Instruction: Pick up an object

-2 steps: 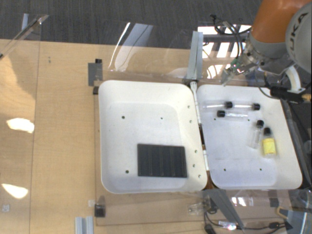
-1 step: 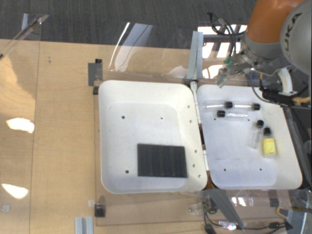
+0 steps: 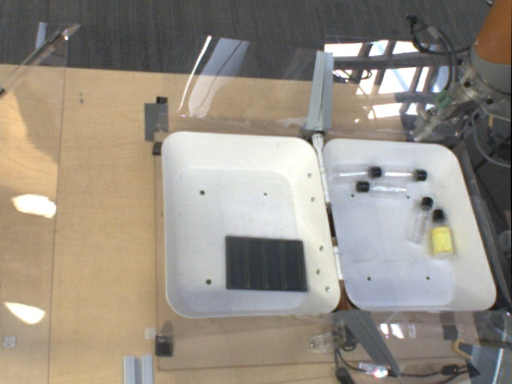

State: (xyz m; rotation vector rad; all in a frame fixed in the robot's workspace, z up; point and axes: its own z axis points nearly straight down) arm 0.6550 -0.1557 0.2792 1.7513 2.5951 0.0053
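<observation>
We see the arm (image 3: 492, 34) at the upper right of the frame, up above the back corner of the right bin (image 3: 472, 290). We cannot tell if its hand is open or closed, because the hand is lost among cables there.

The things to pick up lie in the right bin. There are small clear tubes with black caps (image 3: 374, 172) near the top of that bin, and a little yellow bottle (image 3: 441, 241) with a black cap lower down on the right side, next to another clear tube (image 3: 418, 227).

What could go wrong? The tubes are thin, round and see-through, so we think they could roll away or slip out when the hand closes. Two of them lie close together (maybe touching, it is hard to see), so the hand might bump one while going for the other. The yellow bottle sits near the bin's right wall, so the hand could hit that wall.

The left bin (image 3: 184, 294) has a flat dark ridged mat (image 3: 266, 264) in its lower middle. Both bins sit on a light wood bench (image 3: 80, 214). Shiny clear panels stand around them, and a dark carpet (image 3: 200, 6) fills the top of the frame.
</observation>
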